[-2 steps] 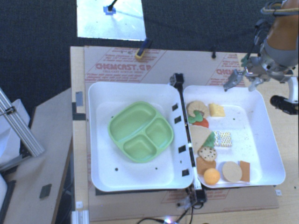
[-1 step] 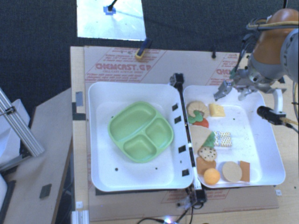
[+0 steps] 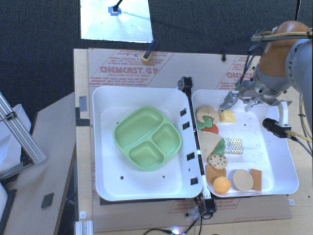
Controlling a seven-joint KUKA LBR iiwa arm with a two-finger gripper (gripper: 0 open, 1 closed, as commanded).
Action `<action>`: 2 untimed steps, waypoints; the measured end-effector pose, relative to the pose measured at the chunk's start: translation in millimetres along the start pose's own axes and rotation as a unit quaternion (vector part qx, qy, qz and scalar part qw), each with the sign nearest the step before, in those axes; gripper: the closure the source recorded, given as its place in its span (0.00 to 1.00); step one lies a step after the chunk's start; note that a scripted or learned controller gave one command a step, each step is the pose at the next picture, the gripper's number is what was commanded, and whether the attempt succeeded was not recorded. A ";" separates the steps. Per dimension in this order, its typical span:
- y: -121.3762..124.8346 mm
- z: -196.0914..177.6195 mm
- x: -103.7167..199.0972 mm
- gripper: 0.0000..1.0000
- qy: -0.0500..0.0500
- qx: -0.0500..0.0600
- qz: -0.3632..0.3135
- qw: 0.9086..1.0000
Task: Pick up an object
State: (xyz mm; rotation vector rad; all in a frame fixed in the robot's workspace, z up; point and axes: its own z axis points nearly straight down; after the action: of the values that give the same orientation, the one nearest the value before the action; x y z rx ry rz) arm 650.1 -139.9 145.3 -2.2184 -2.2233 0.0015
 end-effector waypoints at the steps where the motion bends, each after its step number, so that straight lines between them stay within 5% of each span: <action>1: 3.9 59.1 -4.3 0.00 -0.001 -0.002 0.000 1.000; 2: 5.1 59.8 -4.0 0.00 0.000 -0.002 -0.001 1.000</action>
State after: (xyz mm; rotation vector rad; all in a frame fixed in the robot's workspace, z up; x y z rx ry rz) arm 655.2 -144.0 85.5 -2.2200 -2.2273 -0.0027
